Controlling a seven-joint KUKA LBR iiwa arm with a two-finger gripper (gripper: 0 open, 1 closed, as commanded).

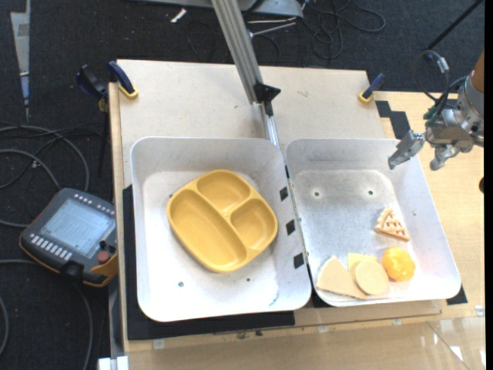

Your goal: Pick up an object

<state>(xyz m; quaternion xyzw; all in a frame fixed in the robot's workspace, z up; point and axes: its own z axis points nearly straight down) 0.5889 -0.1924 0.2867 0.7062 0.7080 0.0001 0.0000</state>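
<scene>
- the gripper (422, 153) sits at the right edge of the frame, above the upper right corner of the right bin (339, 154).
- its two fingers (403, 151) point down and to the left; they stand apart with a clear gap and nothing is between them.
- the grey arm (471, 106) enters from the right edge, just above the gripper.
- the right bin holds the loose objects, all gathered in its lower right part, in the lower right of the frame.
- an orange triangular toy waffle slice (392, 225) lies near the bin's right wall, well below the gripper.
- an orange round toy (398, 264) lies just below the triangle.
- a pale round slice (371, 277) lies just left of the orange toy, touching or overlapping a light yellow piece (356, 261) behind it.
- a pale wedge (334, 277) lies at the bin's lower edge, touching the round slice.
- the left bin (154, 168) holds a yellow divided plate (222, 219) with three compartments, lying tilted near the bin's centre.
- both bins rest on the table (192, 99), a light board with yellow and blue clamps (122, 81) at its upper corners.
- a teach pendant (71, 236) lies on the dark floor at the left of the frame.
- a slanted metal pole (236, 33) runs from the top of the frame down to the gap between the bins.
</scene>
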